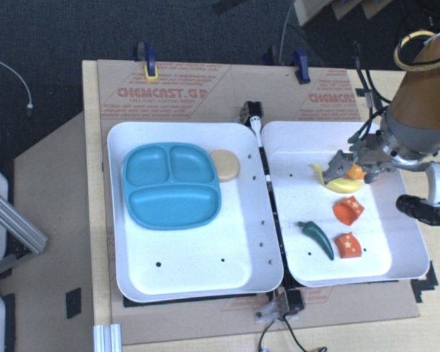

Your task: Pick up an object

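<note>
The arm (418,101) is reaching in from the right over the right bin (293,218). The pincer (342,166) is sitting low at the upper middle of that bin, directly above a yellow banana-shaped piece (342,185) and beside a small orange object (356,172). Whether the pincer is open, closed or gripping anything cannot be told from this angle.

Below the banana piece, an orange-red chunk (347,210) is lying near the bin's centre. A second red chunk (349,246) is lying nearer the front wall, with a dark green pepper (317,238) just to its left.

The left bin (198,270) is carrying a blue divided plate (172,185), with a pale round disc (225,165) touching its upper right corner. Both bins are resting on the worktop (95,160).
</note>
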Tool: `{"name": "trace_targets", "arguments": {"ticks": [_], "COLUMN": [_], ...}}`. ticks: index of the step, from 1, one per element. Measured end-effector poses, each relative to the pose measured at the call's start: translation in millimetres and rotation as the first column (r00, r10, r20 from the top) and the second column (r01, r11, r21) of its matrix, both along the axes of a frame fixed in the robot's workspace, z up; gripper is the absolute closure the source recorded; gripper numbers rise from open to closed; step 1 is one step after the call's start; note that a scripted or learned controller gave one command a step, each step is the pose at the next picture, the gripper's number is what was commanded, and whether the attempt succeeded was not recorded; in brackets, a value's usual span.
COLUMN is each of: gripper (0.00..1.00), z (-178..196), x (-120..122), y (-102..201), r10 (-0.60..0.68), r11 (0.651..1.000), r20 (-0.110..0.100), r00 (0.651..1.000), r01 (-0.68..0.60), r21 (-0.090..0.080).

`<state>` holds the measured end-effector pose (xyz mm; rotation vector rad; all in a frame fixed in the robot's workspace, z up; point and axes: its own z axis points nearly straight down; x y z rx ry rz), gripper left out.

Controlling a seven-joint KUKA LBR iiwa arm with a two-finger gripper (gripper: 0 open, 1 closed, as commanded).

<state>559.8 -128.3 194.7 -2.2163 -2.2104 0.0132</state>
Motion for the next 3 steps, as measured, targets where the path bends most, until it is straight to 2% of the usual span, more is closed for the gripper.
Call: {"name": "trace_targets", "arguments": {"ticks": [1,3], "gripper": [0.00,0.00], "z": [7.5,-84.0], "x": [3.2,-5.3], "y": [0.3,3.6], "r10": [0.003,0.002], "r11": [1.000,1.000], "r20": [0.014,0.008], "r00": [1.000,1.000], "r01": [-0.003,-0.002], "r21": [-0.002,0.000]}}
